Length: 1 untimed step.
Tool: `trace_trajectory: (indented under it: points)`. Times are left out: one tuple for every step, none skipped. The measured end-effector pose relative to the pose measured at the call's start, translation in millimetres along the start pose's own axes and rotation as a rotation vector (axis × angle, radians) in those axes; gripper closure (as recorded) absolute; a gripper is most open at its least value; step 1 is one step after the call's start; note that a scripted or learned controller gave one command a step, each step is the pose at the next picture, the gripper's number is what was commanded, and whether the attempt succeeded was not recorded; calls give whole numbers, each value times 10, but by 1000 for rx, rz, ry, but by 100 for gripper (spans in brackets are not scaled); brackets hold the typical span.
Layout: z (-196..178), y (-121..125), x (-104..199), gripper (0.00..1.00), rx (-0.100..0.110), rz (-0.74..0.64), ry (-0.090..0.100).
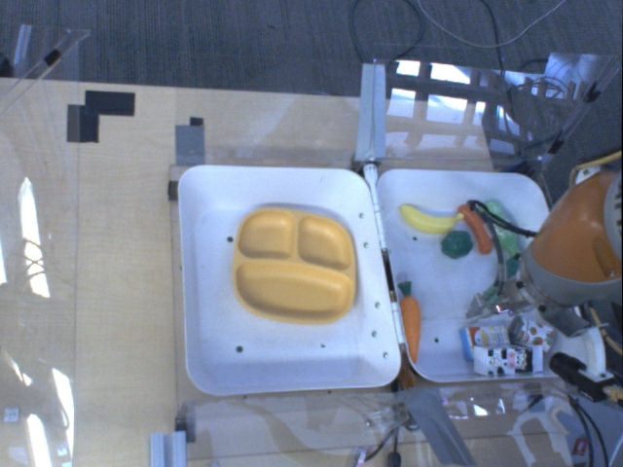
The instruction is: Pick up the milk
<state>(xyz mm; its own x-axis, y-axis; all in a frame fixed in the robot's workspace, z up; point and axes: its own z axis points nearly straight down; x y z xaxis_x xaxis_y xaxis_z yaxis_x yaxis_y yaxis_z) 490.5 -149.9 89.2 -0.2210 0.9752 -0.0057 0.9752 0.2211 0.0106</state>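
The milk (502,348), a small carton with blue, white and black cow-patch print, lies on its side in the near right corner of the right bin (433,358), close to the bin's near rim. The gripper (506,305) hangs just above and beside the carton's upper edge, at the end of the grey arm (584,246) with its orange band, which covers the bin's right edge. Whether the jaws are apart or together cannot be told, as the wrist and cabling hide them; nothing shows the carton between them.

Further along the right bin, a yellow banana (428,219) lies near the far rim, roughly midway along it. Just to its right sits a dark green vegetable (457,245), and beside that a red-orange sausage-like piece (476,230) lies tilted, with a pale green item (498,214) partly behind it near the arm. A carrot (410,324) with a green top lies along the bin's left wall, its tip pointing toward the near rim.

The left bin (209,290) carries a yellow divided tray (294,264) near its middle, with two small compartments on the far side and one long one on the near side. The two bins touch along their shared edge on the pale wooden bench (88,290)
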Motion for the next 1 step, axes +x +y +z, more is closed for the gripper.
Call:
trace_trajectory:
  points:
    - [-843,155,-352,100,7,347,2]
